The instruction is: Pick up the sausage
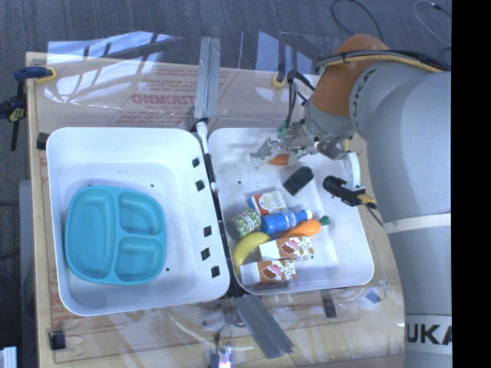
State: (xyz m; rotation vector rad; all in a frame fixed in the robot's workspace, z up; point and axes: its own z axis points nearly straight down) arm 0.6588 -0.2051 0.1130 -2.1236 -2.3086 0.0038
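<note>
Poised low at the far end of the right shallow white bin point(360, 259): metal two-finger gripper point(270, 153), tips seemingly spread around a small reddish-orange sausage point(280, 159), though too blurred to confirm a pinch. Angled so for a grasp, probably. Nearby, a black block point(298, 179); farther off, blue bottle point(285, 221), orange carrot point(307, 228), yellow banana point(249, 246). Well apart, the left bin's teal divided tray point(115, 234), likely no obstacle.
</note>
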